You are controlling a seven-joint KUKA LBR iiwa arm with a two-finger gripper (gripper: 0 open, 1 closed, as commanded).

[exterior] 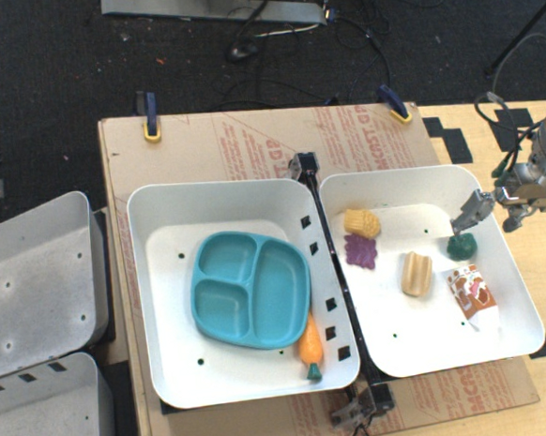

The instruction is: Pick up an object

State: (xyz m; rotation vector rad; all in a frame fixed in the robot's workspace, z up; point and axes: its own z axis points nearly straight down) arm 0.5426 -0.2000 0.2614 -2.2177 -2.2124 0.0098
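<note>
My gripper (488, 222) reaches in over the right rim of the right bin (425, 360). It stands open with nothing between its fingers. One grey finger (468, 212) points down-left, just above a small dark green object (461, 246) on the bin floor. Further left lie a tan bread-like piece (416, 273), a purple toy (359, 251) and a yellow corn piece (361, 221). A red and white packet (472, 295) lies below the green object. In the left bin (161, 230) sit a teal divided plate (250, 289) and an orange carrot (309, 346).
A black divider (330, 255) runs between the two bins. Both rest on a cardboard sheet (248, 139) held by clamps at the back. White lids (32, 269) lie to the far left. Cables hang at the back and right.
</note>
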